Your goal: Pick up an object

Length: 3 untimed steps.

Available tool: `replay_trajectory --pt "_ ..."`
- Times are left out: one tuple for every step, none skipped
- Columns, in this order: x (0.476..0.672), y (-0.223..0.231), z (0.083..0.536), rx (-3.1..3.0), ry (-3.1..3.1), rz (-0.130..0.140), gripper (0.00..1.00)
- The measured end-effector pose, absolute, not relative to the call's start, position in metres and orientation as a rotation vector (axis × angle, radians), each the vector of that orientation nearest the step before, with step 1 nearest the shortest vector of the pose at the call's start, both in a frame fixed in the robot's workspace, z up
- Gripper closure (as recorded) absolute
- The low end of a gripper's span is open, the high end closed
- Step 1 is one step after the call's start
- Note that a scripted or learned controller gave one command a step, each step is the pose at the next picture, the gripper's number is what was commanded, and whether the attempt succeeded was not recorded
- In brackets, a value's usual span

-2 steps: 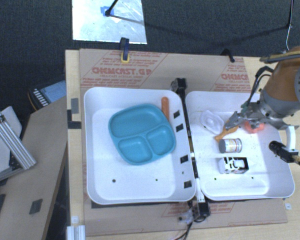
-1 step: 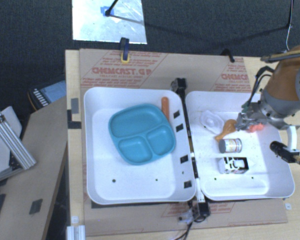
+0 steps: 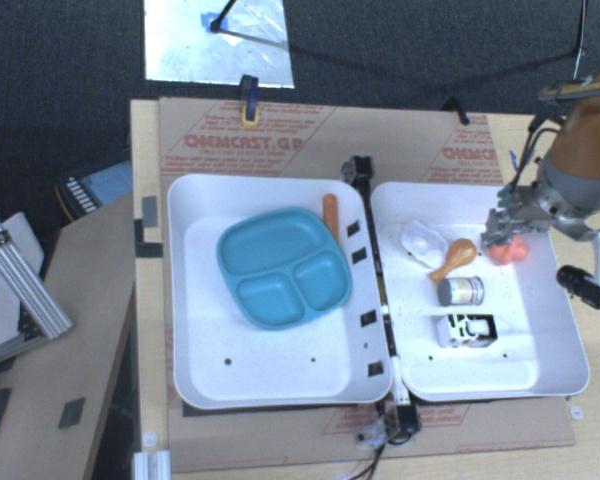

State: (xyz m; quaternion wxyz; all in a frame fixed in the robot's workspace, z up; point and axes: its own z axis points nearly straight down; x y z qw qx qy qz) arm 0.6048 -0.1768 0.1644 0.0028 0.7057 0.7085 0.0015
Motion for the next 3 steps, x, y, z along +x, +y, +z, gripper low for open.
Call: replay_trajectory --pt "0.597 -0.174 0.216 2.212 2.222 0.006 1.0" --pt "0.6 -0.169 0.28 2.209 2.222 0.007 1.0" --pt "0.59 -0.117 0.261 2.212 2.232 0.002 1.0"
